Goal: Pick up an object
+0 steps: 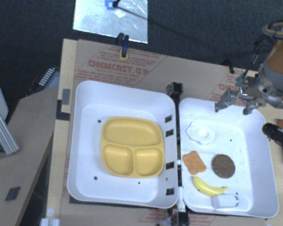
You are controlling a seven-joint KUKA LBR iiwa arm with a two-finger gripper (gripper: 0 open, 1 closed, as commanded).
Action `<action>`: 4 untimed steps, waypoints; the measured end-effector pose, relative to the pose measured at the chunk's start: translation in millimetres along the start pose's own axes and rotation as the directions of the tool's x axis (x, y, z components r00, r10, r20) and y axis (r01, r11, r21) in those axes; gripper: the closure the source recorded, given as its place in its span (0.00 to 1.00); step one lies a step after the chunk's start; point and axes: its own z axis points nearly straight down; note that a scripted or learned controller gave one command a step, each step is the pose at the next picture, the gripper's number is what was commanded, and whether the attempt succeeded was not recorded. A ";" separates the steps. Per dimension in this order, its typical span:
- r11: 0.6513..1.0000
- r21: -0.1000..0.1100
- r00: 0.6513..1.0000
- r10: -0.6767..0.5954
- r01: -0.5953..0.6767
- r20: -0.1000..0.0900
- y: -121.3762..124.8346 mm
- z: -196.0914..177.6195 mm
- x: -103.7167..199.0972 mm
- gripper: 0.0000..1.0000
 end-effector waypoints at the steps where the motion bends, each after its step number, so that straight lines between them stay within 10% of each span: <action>1: 1.000 -0.009 1.000 -0.001 0.001 0.001 1.8 -5.2 0.1 0.00; 4: 1.000 -0.005 1.000 0.001 -0.001 0.001 0.1 146.5 -3.1 0.00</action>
